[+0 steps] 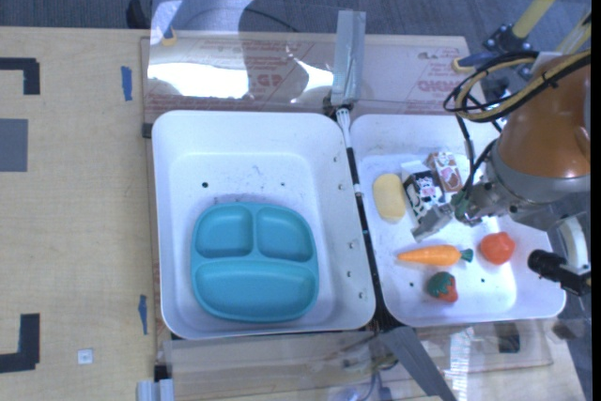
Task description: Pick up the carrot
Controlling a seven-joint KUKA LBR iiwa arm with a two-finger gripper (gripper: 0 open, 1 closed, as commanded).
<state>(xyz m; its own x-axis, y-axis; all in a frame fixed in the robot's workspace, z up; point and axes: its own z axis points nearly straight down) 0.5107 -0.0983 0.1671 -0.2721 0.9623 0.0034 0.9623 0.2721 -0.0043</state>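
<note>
Printing too small to read

The cardboard panel (441, 70) behind the bins carries faint red print, and the small carton (448, 170) has illegible markings.

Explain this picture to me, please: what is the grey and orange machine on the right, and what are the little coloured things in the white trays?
One camera looks down at a slant on a bench with two shallow white bins. The machine is a robot arm reaching in from the right; its gripper hangs low over the right bin. That bin holds toy food: an orange carrot, which the arm is meant to pick up, a tomato, a strawberry, a pale yellow piece and small printed cartons. The carrot lies on the bin floor, just below the gripper. The left bin holds a blue divided plate.
</note>
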